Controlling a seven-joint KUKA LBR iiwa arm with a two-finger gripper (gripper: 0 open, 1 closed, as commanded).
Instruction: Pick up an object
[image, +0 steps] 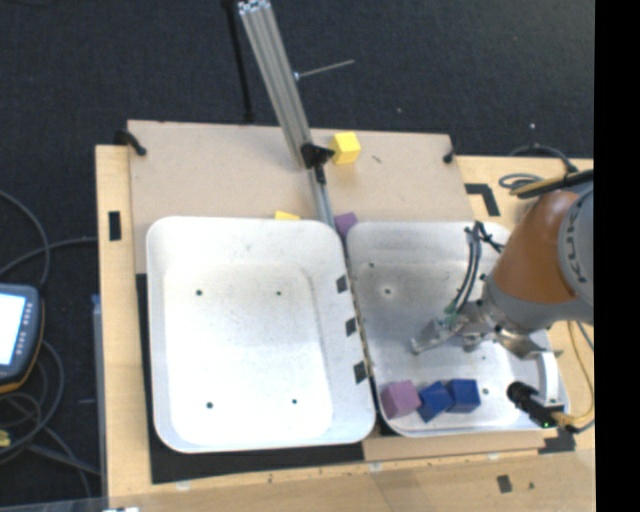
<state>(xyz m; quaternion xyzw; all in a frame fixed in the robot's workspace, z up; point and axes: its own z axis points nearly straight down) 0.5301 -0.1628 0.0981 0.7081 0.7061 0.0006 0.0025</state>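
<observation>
The gripper (425, 341) hangs low inside the right bin (400, 255), near its middle, reaching toward nine o'clock; whether it is open or closed I cannot tell, and nothing shows between its tips. At the bin's six o'clock edge lie three blocks in a row running roughly three to nine o'clock: a purple block (401, 398), a blue block (435, 401) touching it, and a second blue block (463, 394). Each looks near-cubic, with no clear long axis. No writing is legible on them. The left bin (170, 250) sits alongside.
</observation>
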